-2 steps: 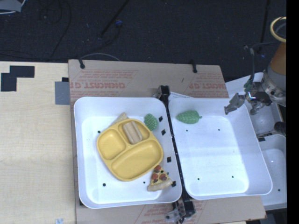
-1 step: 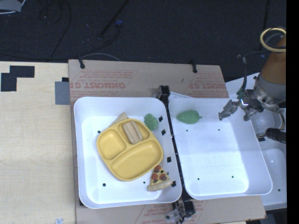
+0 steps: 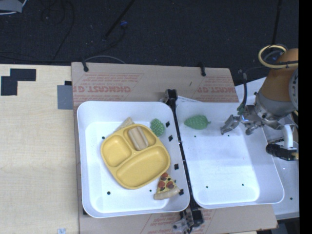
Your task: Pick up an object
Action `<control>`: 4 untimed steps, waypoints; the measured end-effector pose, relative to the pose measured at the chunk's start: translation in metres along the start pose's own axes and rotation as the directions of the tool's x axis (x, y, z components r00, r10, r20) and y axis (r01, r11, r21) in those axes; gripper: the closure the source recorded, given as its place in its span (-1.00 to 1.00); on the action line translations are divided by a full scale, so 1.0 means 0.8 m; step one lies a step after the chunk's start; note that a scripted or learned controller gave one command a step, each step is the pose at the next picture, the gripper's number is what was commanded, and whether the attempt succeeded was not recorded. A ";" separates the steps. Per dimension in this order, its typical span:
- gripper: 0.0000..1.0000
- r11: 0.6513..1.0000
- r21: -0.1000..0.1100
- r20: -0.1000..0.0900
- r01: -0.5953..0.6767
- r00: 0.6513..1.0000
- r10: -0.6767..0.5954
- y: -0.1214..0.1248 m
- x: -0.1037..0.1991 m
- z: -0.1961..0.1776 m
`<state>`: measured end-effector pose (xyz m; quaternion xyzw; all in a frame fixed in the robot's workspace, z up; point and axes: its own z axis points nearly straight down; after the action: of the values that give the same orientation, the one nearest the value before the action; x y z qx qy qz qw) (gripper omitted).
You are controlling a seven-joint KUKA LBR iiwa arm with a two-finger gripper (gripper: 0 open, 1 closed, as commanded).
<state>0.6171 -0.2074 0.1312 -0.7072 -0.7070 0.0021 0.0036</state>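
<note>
Pale counter (image 3: pixel 34 145), right bin (image 3: pixel 229 179): hand (image 3: pixel 239 123) spread open, empty, right of green leafy toy (image 3: pixel 197 122); approaching, needing descent.

Pretty even overhead light here, nothing harsh. The two white bins (image 3: pixel 219 179) come out brightest, almost washed out on their floors, with only faint soft shadows under the yellow plate (image 3: pixel 134 162). Behind the bins the floor (image 3: pixel 146 23) goes dark and murky. Whole shot's a bit soft and grainy, small details smear.
</note>
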 end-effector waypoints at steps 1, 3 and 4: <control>-1.00 1.000 -0.001 0.000 0.000 1.000 0.000 -0.001 0.002 0.058; 1.00 1.000 -0.010 0.003 0.002 1.000 -0.002 -0.005 0.010 -0.018; 1.00 1.000 -0.012 0.003 0.003 1.000 -0.003 -0.008 0.013 -0.097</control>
<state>0.6110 -0.1974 0.2091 -0.7063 -0.7079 -0.0009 -0.0019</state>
